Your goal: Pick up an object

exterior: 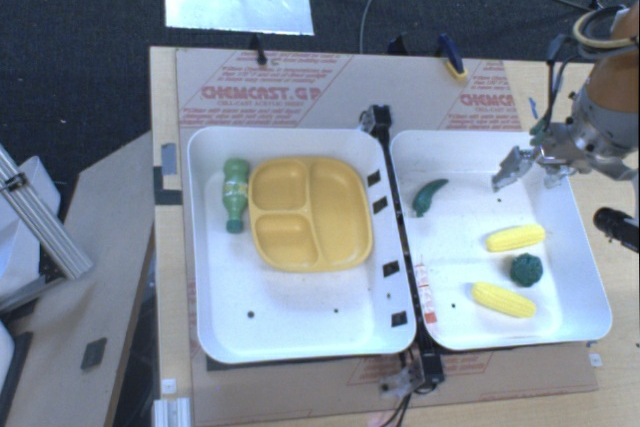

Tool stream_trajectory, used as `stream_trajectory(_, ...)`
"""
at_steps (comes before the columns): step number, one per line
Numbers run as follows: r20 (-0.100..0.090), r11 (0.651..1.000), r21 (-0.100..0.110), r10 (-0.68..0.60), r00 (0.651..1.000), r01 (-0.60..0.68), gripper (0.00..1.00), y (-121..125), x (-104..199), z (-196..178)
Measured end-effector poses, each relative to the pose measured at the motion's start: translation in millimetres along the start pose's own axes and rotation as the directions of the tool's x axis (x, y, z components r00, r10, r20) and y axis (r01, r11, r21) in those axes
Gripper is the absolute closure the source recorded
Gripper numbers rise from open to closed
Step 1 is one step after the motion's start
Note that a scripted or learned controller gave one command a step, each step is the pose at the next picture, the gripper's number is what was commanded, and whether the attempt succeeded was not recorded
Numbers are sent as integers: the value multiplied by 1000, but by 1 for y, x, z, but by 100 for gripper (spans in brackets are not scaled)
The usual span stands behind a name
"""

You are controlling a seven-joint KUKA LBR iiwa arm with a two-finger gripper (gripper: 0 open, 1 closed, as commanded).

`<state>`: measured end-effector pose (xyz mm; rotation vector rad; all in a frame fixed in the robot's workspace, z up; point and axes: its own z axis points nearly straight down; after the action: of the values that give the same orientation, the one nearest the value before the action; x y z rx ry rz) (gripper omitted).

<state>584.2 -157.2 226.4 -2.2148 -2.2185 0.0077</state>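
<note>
The right bin (560, 215) holds a dark green pepper (429, 195) near its left wall, a yellow corn cob (515, 237) in the middle, a dark green broccoli (526, 269) below it and a second corn cob (503, 300) near the front. My gripper (530, 168) hangs over the bin's back right part, above and right of the upper corn cob. Its fingers are spread apart with nothing between them.
The left bin (215, 315) holds a yellow divided plate (308, 213) and a green bottle (235, 195) lying beside the plate's left edge. Black clips run along the seam between the bins. A cable loops behind the bench.
</note>
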Motion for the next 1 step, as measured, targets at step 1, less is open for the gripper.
stream_trajectory(1,2,1000,-10,-2,1000,2,0,2,0,-6)
